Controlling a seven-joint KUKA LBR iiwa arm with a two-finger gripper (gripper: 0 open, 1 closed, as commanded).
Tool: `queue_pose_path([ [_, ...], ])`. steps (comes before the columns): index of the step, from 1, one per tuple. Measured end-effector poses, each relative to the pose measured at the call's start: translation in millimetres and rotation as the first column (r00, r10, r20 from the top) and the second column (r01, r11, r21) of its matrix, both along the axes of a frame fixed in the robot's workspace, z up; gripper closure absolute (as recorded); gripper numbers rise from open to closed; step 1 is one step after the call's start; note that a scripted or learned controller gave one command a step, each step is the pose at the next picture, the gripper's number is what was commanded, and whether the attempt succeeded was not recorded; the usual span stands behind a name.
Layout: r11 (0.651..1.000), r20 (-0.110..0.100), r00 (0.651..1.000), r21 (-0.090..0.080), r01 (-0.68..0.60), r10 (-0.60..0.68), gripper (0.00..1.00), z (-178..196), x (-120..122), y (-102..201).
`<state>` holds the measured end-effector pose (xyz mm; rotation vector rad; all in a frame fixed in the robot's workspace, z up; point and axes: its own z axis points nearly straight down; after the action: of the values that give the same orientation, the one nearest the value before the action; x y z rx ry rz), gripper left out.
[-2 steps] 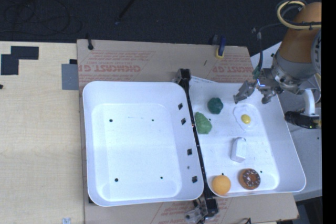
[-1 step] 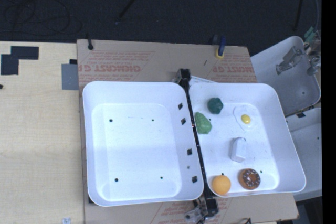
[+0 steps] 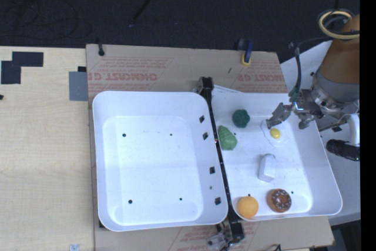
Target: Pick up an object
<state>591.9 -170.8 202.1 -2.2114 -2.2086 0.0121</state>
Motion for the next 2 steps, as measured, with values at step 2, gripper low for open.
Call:
queue_pose_path([
  [2,1.000,0.024,1.000,-0.011,0.003,-0.003,0.00,73.8,-28.2,-42.5],
])
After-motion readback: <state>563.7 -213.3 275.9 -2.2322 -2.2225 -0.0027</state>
